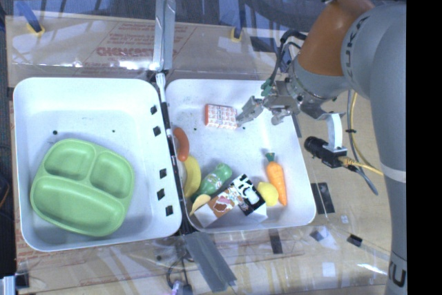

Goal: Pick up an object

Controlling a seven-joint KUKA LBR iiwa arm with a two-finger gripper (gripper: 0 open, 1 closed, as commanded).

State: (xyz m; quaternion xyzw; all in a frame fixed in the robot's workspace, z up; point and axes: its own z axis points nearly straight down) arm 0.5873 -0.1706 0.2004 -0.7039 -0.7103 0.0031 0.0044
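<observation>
My gripper (pixel 261 112) hangs over the upper right part of the right bin (pixel 207 90), fingers spread apart with nothing between them. Just to its left lies a small red and white packet (pixel 221 116). Lower in the same bin are a carrot (pixel 276 179), a yellow lemon (pixel 268 193), a black and white carton (pixel 238 200), a green bottle (pixel 215 179), a banana (pixel 191 176) and a sausage (pixel 181 142).
The left bin (pixel 83 97) holds a green divided tray (pixel 81 187). A metal divider (pixel 164 34) runs between the bins. The arm's grey body and orange band (pixel 338 38) lean in from the right, with cables beside the right bin's rim.
</observation>
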